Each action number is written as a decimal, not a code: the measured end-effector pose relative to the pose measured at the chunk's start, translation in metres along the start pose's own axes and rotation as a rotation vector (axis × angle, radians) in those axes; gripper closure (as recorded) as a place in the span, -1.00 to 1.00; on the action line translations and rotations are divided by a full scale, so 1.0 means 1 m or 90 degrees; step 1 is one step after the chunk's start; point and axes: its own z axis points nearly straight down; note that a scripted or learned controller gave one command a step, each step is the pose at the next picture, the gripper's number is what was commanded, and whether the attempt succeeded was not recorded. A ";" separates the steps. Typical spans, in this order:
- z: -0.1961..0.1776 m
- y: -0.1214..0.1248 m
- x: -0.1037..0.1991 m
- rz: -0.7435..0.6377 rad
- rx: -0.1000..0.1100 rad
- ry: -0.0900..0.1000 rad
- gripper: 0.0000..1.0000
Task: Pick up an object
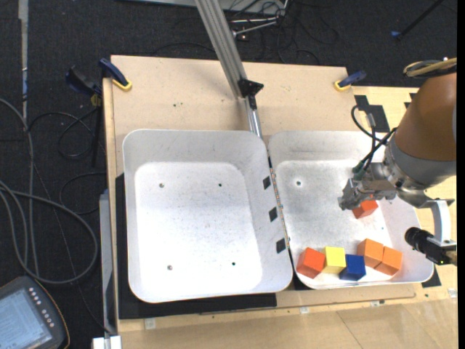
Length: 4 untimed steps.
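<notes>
My gripper hangs over the right side of the right bin, reaching in from the right. A red block lies directly under its tip, partly hidden by it. Whether the block is touched or gripped does not show. Along the bin's front edge lie a red-orange block, a yellow block, a blue block and two orange blocks.
The left bin sits beside the right one, joined by a ridge with black clips. A metal pole slants in from the back. Clamps hold the board's far corners.
</notes>
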 end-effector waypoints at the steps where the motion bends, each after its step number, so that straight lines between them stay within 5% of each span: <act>1: -0.044 0.002 0.000 -0.001 0.000 0.000 1.00; 4: -0.014 0.076 0.150 -0.004 0.003 0.001 1.00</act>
